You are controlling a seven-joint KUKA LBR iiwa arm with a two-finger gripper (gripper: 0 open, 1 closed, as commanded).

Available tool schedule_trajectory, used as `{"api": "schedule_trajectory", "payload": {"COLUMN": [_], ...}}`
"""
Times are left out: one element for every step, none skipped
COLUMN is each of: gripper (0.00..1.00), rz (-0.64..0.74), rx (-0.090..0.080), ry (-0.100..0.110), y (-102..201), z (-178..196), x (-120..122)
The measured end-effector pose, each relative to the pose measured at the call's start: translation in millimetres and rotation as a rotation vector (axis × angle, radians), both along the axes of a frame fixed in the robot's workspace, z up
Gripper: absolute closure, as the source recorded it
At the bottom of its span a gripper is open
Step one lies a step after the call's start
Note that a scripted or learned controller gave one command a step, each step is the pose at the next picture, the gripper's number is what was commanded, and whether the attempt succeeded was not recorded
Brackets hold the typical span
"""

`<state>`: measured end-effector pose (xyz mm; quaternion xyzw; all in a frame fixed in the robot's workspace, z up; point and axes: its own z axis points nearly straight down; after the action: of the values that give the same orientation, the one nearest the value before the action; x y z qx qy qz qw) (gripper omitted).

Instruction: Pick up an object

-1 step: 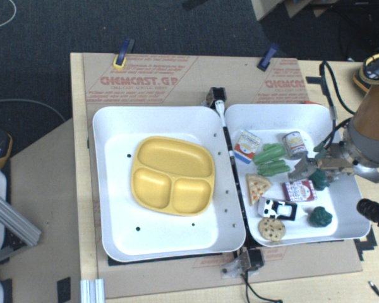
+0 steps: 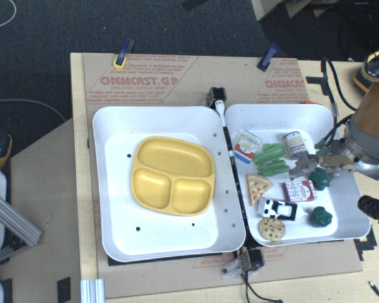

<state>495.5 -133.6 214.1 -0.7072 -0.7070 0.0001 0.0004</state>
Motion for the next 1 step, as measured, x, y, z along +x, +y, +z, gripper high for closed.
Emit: {"api": "schedule_trajectory", "payload": {"gripper": [0.0], "rz": [-0.001], "rx": [0.002], "ry": [0.005], "y": [-4.4], "z": [-45.3], "x": [-5.9]}}
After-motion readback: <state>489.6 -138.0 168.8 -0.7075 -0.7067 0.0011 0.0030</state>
